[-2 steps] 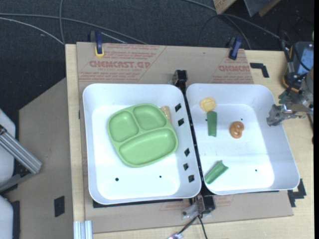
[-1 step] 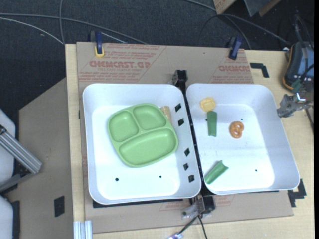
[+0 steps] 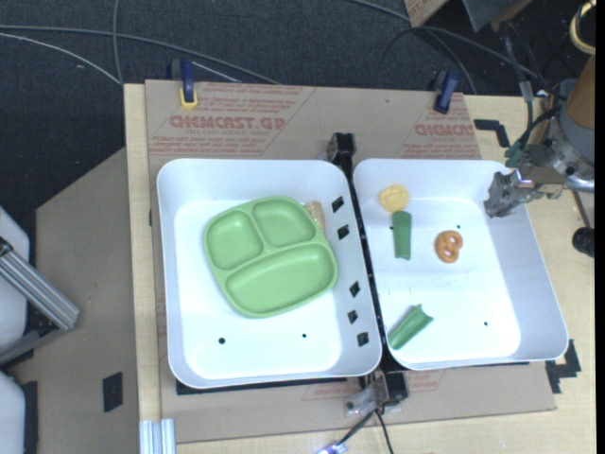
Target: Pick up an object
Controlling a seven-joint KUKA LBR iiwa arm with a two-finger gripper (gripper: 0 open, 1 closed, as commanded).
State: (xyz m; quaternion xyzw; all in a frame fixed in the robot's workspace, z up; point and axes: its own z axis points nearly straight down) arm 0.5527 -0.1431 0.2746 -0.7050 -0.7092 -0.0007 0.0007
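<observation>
The right bin holds a yellow piece near its far left, a green stick just below it, an orange pretzel-like piece in the middle, and a green wedge near the front left. My gripper hangs over the bin's far right corner, well right of the orange piece. Nothing shows between its fingers.
The left bin carries a green divided plate with a small tan item at its far right edge. A black divider with clips runs between the bins. Cables and arm hardware crowd the right edge.
</observation>
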